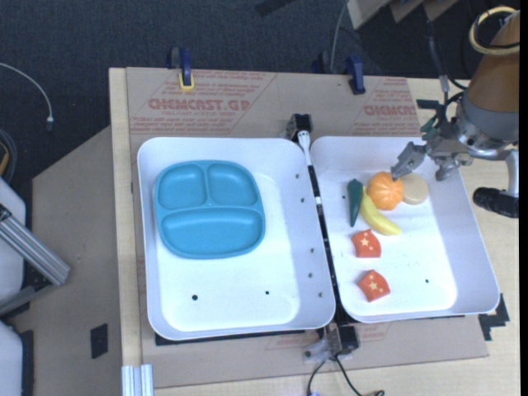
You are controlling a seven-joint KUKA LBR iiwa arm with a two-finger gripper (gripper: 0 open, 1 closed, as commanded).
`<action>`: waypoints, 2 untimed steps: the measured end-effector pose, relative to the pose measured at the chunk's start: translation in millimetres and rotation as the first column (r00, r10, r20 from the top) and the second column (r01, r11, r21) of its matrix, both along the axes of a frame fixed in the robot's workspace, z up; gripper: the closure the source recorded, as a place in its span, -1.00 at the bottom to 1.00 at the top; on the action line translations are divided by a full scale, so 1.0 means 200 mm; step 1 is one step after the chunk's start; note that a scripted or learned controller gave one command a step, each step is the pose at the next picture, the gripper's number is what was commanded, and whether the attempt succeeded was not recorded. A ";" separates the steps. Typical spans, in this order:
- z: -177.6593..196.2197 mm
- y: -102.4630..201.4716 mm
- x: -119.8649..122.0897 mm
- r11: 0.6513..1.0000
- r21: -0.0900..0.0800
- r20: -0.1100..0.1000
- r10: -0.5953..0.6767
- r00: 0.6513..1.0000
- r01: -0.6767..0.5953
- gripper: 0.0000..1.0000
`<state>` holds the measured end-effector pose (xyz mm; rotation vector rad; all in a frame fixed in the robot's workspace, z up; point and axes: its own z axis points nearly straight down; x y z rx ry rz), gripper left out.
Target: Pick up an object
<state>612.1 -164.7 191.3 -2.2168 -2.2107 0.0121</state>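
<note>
Camera view, round orange (384, 191), curved banana (380, 219), open-fingered tool (426, 162)

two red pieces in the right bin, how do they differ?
The upper red piece lies just below the banana, near the cluster of food; the lower red piece lies apart, closer to the right bin's near edge. The upper one looks blockier and squarer, the lower one more rounded. The upper one is closer to the tool. Both are red with a small yellow mark on top and similar in size.

light: bright, even | shadows: soft, faint | glare: mild on white bins (223, 320) | focus: slightly soft
</note>
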 end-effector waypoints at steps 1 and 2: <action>0.04 0.00 0.02 1.000 -0.002 0.014 0.003 1.000 -0.003 -1.00; -0.20 0.03 -0.02 1.000 -0.001 0.007 0.003 1.000 -0.003 -1.00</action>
